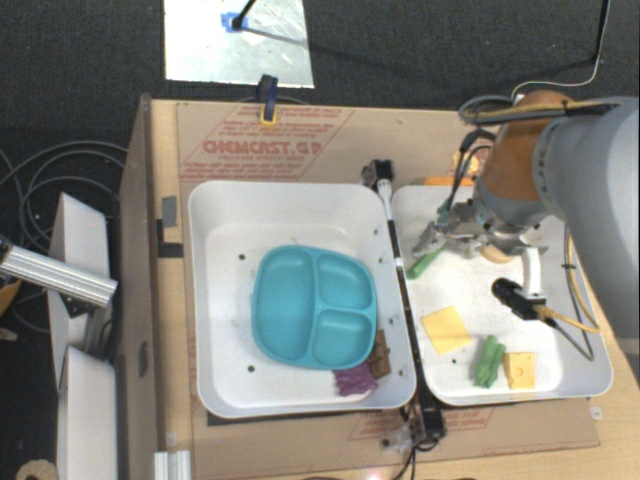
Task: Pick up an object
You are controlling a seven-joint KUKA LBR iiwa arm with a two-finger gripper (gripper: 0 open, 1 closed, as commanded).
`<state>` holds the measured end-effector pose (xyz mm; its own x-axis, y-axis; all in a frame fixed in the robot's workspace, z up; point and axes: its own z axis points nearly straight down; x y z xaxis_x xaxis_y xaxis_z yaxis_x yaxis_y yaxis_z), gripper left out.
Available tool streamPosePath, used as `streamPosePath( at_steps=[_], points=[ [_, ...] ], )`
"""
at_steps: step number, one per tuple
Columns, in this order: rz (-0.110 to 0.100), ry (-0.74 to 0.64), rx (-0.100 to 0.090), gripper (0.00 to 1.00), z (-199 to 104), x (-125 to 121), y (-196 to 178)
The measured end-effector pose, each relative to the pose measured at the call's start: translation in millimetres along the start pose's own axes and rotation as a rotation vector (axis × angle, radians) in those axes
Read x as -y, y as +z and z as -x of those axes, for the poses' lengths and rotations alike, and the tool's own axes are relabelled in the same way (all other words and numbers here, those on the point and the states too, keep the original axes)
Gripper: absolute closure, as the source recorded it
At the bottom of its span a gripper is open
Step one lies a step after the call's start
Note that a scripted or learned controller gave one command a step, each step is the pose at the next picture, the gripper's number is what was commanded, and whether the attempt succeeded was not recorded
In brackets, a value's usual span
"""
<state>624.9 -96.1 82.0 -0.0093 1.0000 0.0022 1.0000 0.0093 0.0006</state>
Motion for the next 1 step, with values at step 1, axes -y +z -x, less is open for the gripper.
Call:
streamPosePath(
  at_steps=[1],
  points=[
    [-0.009,0.016,0.002,0.0,30.5,139.3,-26.8]
  ],
)
